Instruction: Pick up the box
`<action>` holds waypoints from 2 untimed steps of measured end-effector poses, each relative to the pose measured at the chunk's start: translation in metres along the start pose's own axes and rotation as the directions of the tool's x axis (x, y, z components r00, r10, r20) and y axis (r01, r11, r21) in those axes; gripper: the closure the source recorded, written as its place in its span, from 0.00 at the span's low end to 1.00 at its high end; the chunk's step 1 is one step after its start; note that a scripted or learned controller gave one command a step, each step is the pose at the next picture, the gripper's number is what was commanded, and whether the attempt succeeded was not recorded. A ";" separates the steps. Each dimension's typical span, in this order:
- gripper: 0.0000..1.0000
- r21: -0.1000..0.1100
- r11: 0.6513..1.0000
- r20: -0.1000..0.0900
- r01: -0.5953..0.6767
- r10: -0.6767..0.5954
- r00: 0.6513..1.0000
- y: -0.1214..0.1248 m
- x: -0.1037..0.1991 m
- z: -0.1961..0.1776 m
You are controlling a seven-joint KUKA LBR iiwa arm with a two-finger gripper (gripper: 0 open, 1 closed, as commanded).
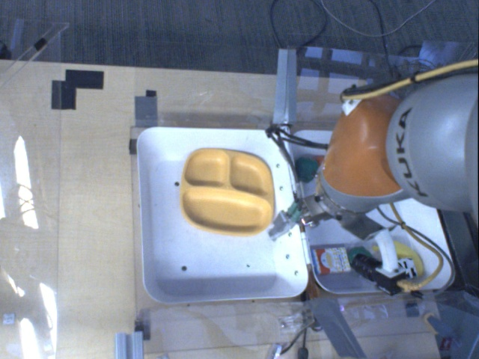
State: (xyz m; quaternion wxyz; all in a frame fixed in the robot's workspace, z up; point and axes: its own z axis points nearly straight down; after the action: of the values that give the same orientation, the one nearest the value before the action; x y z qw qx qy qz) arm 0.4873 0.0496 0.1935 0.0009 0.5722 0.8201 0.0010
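Note:
The box (pixel 334 259) is small, with a red and white printed face, and lies flat in the front left corner of the right bin (pixel 323 283). My gripper (pixel 283 224) hangs over the right edge of the left bin (pixel 161 223), beside the yellow tray, up and to the left of the box and apart from it. Nothing shows between its tips. The orange band and grey wrist cover most of the right bin.
A yellow three-compartment tray (pixel 224 191) lies in the middle of the left bin. In the right bin a green object (pixel 305 169) peeks out at the back left, and a yellow object (pixel 409 251) lies at the front right.

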 end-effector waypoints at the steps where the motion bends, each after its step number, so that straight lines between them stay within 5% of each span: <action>1: 0.00 -0.002 0.997 0.001 -0.082 0.082 0.997 -0.027 -0.076 -0.004; 2: 0.00 0.000 0.995 -0.001 0.097 -0.097 0.995 -0.012 -0.034 0.009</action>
State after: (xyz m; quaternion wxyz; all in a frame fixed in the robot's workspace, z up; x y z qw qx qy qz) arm 0.4874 0.0140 0.1845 0.0006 0.5317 0.8469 0.0010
